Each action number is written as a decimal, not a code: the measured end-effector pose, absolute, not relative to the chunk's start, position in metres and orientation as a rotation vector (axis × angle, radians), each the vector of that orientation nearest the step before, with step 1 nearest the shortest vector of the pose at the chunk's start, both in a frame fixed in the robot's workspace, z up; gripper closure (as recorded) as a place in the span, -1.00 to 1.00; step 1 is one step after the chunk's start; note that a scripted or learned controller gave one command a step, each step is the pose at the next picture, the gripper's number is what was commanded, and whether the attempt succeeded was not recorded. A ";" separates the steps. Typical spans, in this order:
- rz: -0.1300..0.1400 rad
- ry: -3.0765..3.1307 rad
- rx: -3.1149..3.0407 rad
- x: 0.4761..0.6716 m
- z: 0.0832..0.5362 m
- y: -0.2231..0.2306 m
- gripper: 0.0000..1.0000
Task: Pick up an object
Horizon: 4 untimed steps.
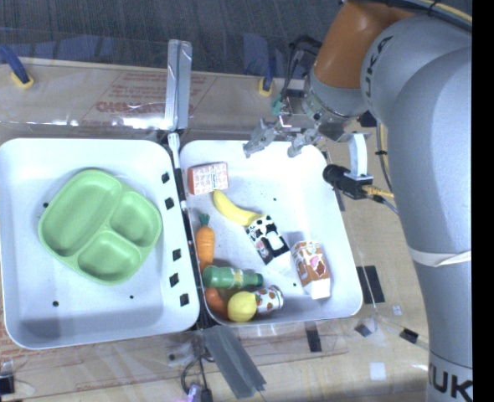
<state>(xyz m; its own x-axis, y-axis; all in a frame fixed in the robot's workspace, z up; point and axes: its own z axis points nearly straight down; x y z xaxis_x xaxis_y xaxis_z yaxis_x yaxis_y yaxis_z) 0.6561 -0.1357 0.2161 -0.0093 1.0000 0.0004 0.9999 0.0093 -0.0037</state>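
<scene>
Both white bins look like smooth moulded plastic with a faint sheen. The green divided plate is matt plastic, evenly coloured. The banana, carrot and lemon have the smooth, slightly glossy look of plastic toy food. The small milk carton and the red box look like printed card or plastic, which of the two cannot be told. The arm's grey shell is smooth and semi-gloss, its orange band shiny. The pincer looks like bare dull metal. The desk looks covered by brown printed cardboard under a clear glossy film.
</scene>
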 end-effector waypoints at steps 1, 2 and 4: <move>0.005 -2.319 -2.115 0.646 0.118 -0.120 -1.00; 0.004 -2.324 -2.110 0.609 0.092 -0.120 -1.00; 0.000 -2.331 -2.105 0.617 0.237 -0.061 1.00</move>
